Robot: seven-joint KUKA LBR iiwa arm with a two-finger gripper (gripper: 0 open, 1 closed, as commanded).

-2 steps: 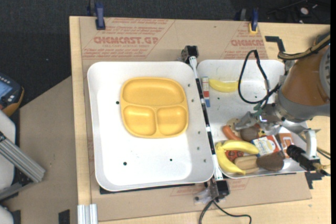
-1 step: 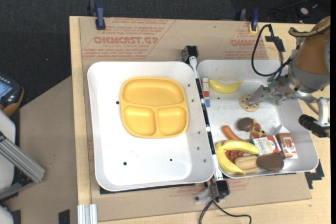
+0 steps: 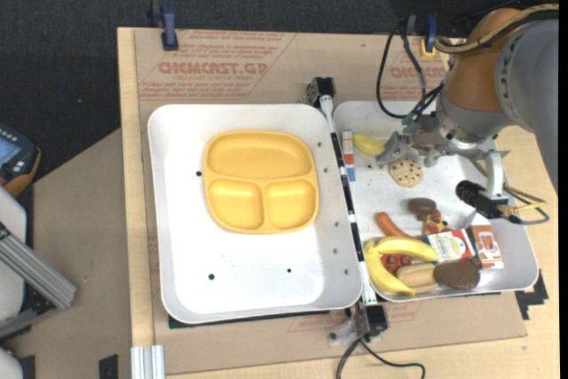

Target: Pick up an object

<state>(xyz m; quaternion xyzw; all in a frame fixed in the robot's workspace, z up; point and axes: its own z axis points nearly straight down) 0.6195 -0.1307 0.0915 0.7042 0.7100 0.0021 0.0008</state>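
1. Cookie (image 3: 406,172): round, chip-dotted, lying flat on bare white floor in the upper half of the right bin (image 3: 515,266).
2. End effector (image 3: 414,145): right at the cookie's upper edge. Touching or just off it, can't tell. Apart or together: cannot tell from this angle.
3. Edges: a yellow piece (image 3: 369,144) lies just left of the end effector, near the bin's left wall. A small carton (image 3: 347,149) lies along that wall.
4. Open room: bare floor left, right and below the cookie. The nearest neighbour below is a brown lump (image 3: 422,207), apart from it.
5. The bin's lower end is crowded: sausage (image 3: 389,224), bananas (image 3: 398,249) and red-and-white cartons (image 3: 449,242) are packed together close to the bottom rim.
6. Left bin (image 3: 177,217): a yellow divided plate (image 3: 262,180) sits upper-middle, clear of all four walls, with wide bare floor below it.
7. Both bins stand side by side on the counter (image 3: 133,191), rims meeting down the middle.
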